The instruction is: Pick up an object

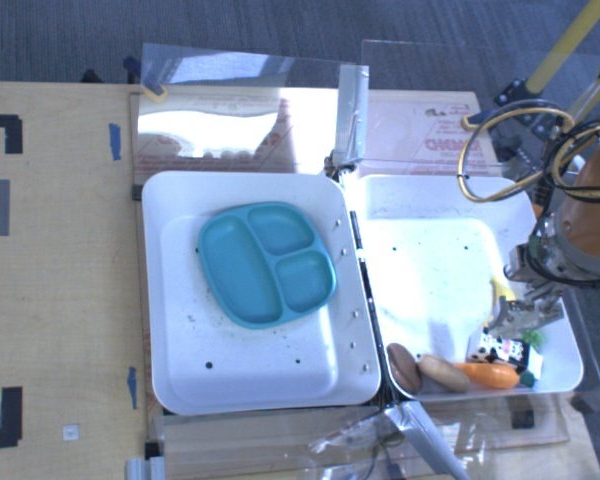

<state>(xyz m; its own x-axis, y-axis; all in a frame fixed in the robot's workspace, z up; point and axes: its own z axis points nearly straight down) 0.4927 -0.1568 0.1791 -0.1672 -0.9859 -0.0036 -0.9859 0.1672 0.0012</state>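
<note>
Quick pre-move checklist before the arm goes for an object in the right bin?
1. Targets present: carrot, tan piece and brown piece lie along the near wall of the right bin: ok.
2. Gripper above that bin's near right corner: ok.
3. Object held: cannot tell.
4. Carrot apart from small patterned item: not ok, crowded.
5. Left bin holds only the blue divided plate: ok.

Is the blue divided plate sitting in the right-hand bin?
No. The blue divided plate lies in the left bin; the right bin holds small items along its near edge.
</note>
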